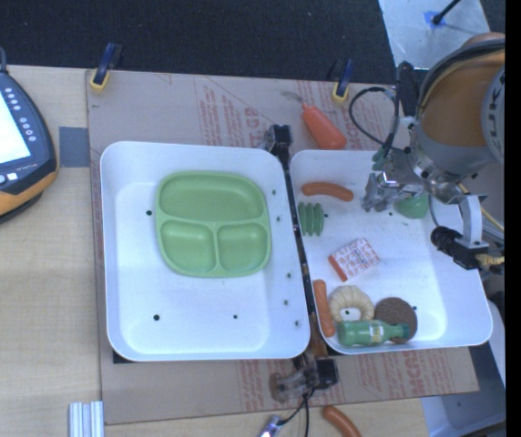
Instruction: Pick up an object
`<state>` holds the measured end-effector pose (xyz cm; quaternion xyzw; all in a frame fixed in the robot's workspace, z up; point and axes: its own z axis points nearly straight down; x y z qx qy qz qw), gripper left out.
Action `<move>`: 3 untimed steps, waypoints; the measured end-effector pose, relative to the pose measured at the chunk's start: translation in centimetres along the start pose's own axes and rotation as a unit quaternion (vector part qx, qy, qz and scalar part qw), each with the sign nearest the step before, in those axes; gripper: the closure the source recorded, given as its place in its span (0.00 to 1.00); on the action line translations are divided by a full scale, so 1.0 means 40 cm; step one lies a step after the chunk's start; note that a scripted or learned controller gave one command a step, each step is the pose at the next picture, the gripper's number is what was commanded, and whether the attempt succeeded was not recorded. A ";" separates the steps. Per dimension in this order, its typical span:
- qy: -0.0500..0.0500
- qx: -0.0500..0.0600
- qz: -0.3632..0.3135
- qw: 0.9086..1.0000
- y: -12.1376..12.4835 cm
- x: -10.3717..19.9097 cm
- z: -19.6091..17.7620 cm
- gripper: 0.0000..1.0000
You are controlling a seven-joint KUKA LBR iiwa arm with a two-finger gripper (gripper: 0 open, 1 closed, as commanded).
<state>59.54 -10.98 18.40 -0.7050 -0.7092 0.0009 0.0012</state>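
Observation:
My gripper [381, 192] hangs over the back of the right bin [461, 326], under the grey arm with its orange band. Just right of it lies a pale green round object [413, 207], partly hidden by the wrist. A brown sausage [327, 190] lies to the left of the gripper. A green ridged piece [311, 218] sits by the bin's left wall. A red and white packet [354, 259] lies mid-bin. At the front are a carrot stick [321, 299], a tan ring [350, 301], a dark brown round [394, 314] and a green bottle [373, 333] on its side.
The left bin [133, 317] holds a green divided plate [213, 223]. An orange carrot [322, 127] lies on the bench behind the right bin. A tablet pendant [1, 148] rests at the far left. Black cables [370, 121] loop near the wrist.

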 end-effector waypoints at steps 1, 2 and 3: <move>0.000 0.000 0.001 1.000 -0.001 -0.002 0.001 0.00; -0.001 0.000 0.002 1.000 0.079 -0.259 0.100 0.00; 0.000 0.000 0.000 1.000 0.151 -0.254 0.232 0.00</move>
